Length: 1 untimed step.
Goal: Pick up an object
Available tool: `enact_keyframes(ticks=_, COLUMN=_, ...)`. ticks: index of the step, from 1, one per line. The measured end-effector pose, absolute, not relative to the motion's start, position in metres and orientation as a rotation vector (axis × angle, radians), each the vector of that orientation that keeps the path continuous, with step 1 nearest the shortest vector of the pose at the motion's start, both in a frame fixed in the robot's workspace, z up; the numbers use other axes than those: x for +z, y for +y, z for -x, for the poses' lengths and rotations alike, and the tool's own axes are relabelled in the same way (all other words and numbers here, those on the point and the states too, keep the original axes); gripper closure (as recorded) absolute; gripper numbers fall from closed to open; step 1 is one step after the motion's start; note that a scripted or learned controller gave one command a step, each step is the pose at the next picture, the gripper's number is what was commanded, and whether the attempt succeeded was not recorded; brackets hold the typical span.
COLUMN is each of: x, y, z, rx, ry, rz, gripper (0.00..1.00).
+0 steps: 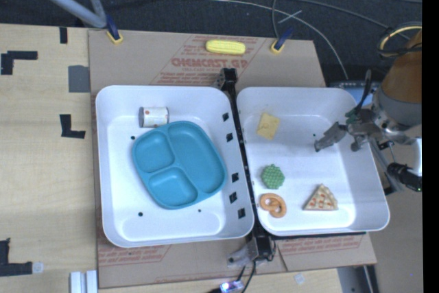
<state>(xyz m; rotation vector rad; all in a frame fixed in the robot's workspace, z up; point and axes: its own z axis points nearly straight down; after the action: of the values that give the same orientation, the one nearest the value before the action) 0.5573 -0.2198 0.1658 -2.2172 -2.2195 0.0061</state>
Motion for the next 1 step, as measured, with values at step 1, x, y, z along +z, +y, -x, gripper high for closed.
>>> enact_keyframes(ticks=1, x=0.1188, y=-0.2136, z=-0.5620, rx=0.005, ry=-2.221, rz=2.217, gripper=0.00)
